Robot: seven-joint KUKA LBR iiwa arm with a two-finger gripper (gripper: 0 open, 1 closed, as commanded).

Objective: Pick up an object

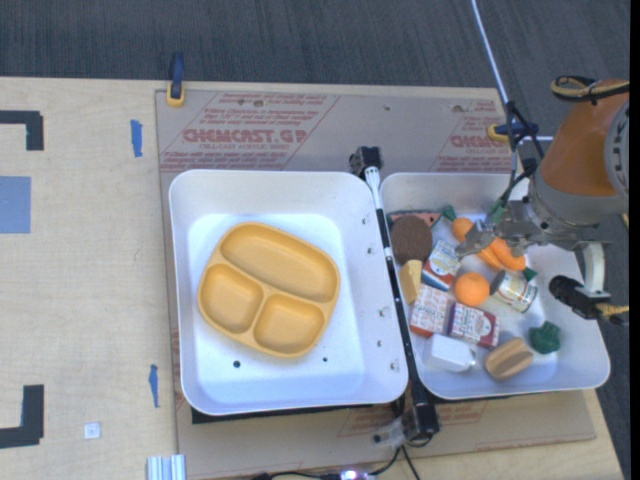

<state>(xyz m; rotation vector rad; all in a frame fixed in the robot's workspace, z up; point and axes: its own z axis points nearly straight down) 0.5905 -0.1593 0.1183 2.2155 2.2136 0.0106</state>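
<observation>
The right white bin (590,368) holds a jumble of toy foods. Among them are a brown round cookie (410,236), an orange ball (472,289), a carrot-like orange piece (503,258), a small can (515,291), two red-and-white cartons (430,310) (470,324), a white block (450,353), a bread roll (508,358) and a green broccoli piece (545,338). My gripper (487,236) is low over the bin's upper middle, right beside the carrot-like piece and a small blue-and-white carton (443,258). Nothing can be seen held in it.
The left white bin (190,268) holds a yellow divided plate (268,288). A black clamp bar (385,258) runs between the two bins. The arm's orange band (585,148) and grey wrist overhang the right bin's far right corner. A thin cable (485,38) slants up from the arm.
</observation>
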